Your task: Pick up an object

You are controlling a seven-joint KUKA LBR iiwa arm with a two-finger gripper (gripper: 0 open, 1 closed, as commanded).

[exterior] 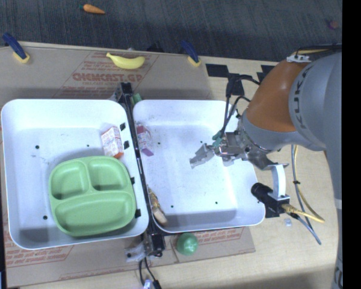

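My gripper (200,156) hangs over the middle of the right bin (186,217), pointing left, with bare white floor beneath it. A small white and pink packet (143,135) lies at that bin's left wall with a purple scrap (148,152) just below it, well to the left of the gripper. A tan object (155,210) rests in the bin's lower left corner. In the left bin (24,125) sit a green divided tray (93,193) and a red and white carton (111,141).
A green ball (187,243) lies on the cardboard in front of the right bin. A yellow banana (126,59) lies behind the bins between blue clamps (190,51). An orange carrot (94,8) is on the dark floor. The arm's grey and orange body (289,107) covers the bench's right side.
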